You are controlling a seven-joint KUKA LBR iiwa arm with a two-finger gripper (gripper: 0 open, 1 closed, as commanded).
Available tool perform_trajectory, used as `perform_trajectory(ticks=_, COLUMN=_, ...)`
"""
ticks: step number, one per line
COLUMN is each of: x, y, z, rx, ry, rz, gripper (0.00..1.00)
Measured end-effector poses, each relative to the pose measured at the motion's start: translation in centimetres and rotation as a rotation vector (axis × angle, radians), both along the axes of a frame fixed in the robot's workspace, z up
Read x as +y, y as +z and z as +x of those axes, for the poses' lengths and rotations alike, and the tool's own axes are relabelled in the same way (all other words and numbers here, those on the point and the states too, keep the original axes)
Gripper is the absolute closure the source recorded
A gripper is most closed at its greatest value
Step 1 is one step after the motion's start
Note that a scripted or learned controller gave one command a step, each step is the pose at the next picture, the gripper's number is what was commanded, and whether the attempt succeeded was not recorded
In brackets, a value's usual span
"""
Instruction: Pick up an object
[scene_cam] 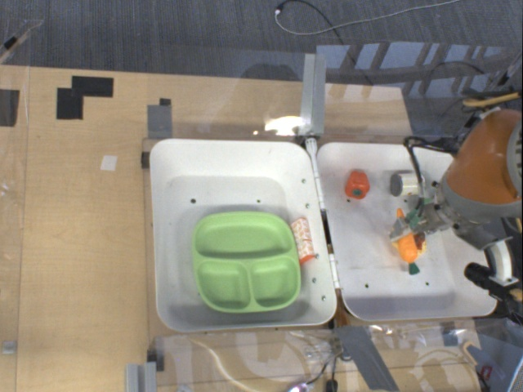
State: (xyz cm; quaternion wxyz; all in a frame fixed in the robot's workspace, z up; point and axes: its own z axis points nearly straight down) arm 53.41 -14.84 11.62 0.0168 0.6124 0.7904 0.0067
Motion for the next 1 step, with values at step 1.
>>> perform_trajectory(ticks=1, x=9.19, y=10.03, z=7.36, rx=0.028, ry=-0.032, rz=0.011, gripper=1.0)
